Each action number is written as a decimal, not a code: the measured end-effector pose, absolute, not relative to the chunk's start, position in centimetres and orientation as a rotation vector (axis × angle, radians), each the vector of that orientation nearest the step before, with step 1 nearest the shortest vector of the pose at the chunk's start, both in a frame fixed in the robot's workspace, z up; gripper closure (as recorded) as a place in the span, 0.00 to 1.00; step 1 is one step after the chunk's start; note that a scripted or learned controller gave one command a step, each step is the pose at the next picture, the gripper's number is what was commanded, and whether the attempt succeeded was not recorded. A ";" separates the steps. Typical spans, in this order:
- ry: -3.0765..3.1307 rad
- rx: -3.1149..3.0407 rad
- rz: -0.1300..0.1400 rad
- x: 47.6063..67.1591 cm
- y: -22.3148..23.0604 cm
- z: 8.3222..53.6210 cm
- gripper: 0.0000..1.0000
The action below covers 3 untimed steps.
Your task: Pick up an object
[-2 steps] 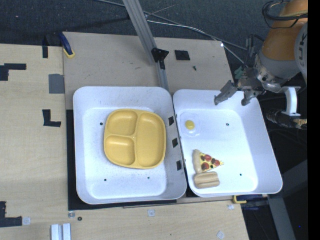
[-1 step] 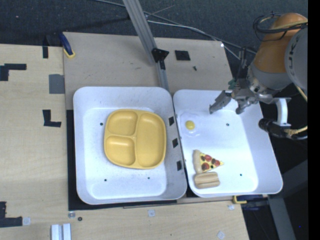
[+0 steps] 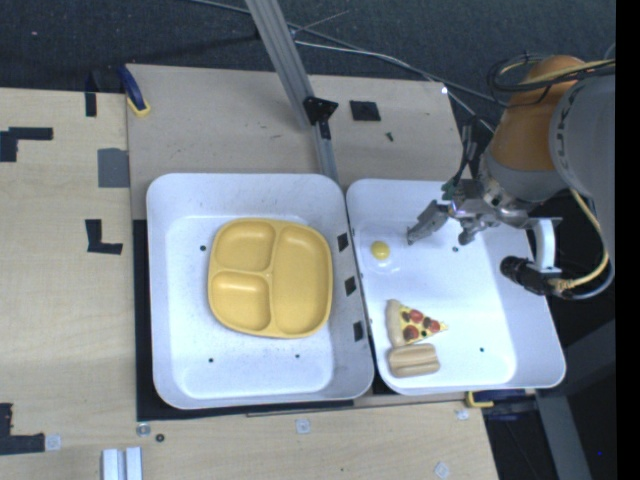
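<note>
In the right bin [image 3: 520, 368] lie a small yellow round object [image 3: 380, 251] near its left wall and a toy pizza slice [image 3: 411, 336] with red toppings and a tan crust toward the front. My gripper [image 3: 441, 229] hovers over the upper middle of that bin, right of the yellow object, with its two fingers spread open and nothing between them. One fingertip [image 3: 416, 233] points toward the yellow object.
The left bin [image 3: 180, 368] holds a yellow divided plate [image 3: 270, 276]. A metal pole [image 3: 285, 48] slants down to the bins' back edge. Cables trail behind the bench, and the grey arm with its orange band [image 3: 535, 108] fills the right.
</note>
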<state>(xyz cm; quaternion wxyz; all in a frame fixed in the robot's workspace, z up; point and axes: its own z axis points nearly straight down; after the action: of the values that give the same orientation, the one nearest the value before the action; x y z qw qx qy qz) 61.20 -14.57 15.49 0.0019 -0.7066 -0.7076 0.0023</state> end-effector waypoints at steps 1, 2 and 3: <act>-2.221 -2.216 0.007 61.1 -13.6 9.6 0.00; -2.223 -2.217 0.004 61.2 -13.6 10.9 1.00; -2.226 -2.223 -0.004 61.4 -13.8 17.3 1.00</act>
<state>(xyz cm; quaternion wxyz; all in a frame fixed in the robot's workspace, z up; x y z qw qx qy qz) 61.39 -13.84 17.26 -0.0019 -0.7067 -0.7075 -0.0012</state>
